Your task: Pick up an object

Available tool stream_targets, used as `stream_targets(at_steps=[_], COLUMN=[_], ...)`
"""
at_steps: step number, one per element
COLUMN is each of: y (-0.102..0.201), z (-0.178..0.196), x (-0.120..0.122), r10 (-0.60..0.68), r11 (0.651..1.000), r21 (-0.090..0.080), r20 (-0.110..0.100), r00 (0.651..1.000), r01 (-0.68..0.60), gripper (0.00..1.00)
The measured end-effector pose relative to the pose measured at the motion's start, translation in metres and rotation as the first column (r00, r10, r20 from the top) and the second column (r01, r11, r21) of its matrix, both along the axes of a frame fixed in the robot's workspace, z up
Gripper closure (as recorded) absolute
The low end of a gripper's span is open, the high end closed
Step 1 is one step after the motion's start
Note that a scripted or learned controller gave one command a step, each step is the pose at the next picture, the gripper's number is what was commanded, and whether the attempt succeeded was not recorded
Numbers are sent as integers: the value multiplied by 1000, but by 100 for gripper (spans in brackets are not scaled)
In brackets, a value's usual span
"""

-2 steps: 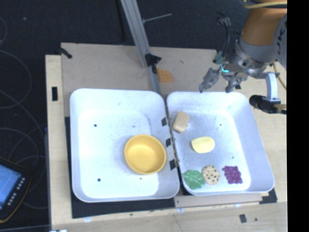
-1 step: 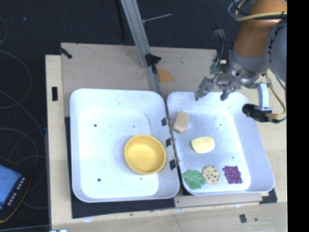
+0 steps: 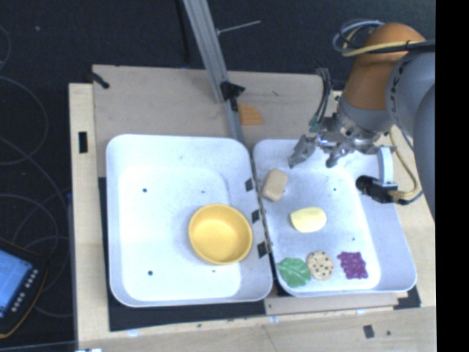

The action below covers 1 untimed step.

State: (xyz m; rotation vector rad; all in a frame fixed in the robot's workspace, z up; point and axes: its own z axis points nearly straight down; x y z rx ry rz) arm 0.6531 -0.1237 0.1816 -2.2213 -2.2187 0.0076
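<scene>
Yellow is what you meet first on the left: a round bowl [image 3: 220, 234] sits upright in the left bin [image 3: 139, 160], toward its lower right corner, close to the divide between the bins. Across that divide, in the right bin [image 3: 381, 259], a tan block [image 3: 275, 185] lies against the upper left wall, its long axis running roughly up and down the view with a slight tilt. Below and to the right of it a pale yellow lump [image 3: 308, 219] lies with its long axis nearly level, well apart from the walls. Along the near wall you see a green leaf-shaped piece [image 3: 293, 270], a speckled cookie [image 3: 319, 264] just beside it, and a purple grape cluster [image 3: 353, 264]. Above the bin's upper edge hangs the gripper [image 3: 316, 155], its two fingers [image 3: 300, 153] spread apart with nothing between them, touching none of the objects; the tan block lies nearest, just left and below.
</scene>
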Motion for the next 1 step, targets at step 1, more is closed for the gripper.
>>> stream_targets(at_steps=[1], y=[-3], z=[-61], x=[2], r10=[-2], r11=[1000], r21=[0], r20=[7], r00=[1000], r01=[2], gripper=[0])
